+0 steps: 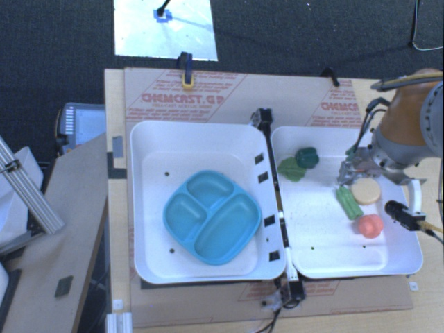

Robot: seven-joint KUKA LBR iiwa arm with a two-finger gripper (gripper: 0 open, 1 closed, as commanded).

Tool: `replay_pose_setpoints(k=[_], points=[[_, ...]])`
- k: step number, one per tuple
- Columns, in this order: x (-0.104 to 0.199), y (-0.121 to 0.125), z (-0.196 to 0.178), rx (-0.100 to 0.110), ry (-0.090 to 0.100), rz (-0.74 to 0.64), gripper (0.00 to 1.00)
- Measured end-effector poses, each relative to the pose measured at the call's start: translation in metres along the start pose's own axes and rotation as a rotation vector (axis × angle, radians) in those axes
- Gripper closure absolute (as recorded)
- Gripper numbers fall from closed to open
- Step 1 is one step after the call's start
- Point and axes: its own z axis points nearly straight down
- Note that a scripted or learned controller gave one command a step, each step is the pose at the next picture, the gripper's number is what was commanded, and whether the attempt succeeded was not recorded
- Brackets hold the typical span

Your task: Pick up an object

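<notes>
We see a blue divided plate in the left bin. The right bin holds green pieces, a cream disc and a pink ball; whether the fingers of the gripper are spread, we cannot tell.

Blue tray sitting in left bin, well left of the jaws; clamp lying beyond.

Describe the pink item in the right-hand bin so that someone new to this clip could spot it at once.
Look at the right bin, the one without the blue tray. Near its right wall sits a small cluster below the gripper. The pink ball is the lowest piece there, rounder and redder than the pale disc and green stick beside it.
</notes>
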Motion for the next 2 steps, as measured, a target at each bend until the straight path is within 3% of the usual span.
replay_pose_setpoints(k=[2], points=[[0.002,0.0,-0.11,-0.003,-0.001,-0.003,1.0]])
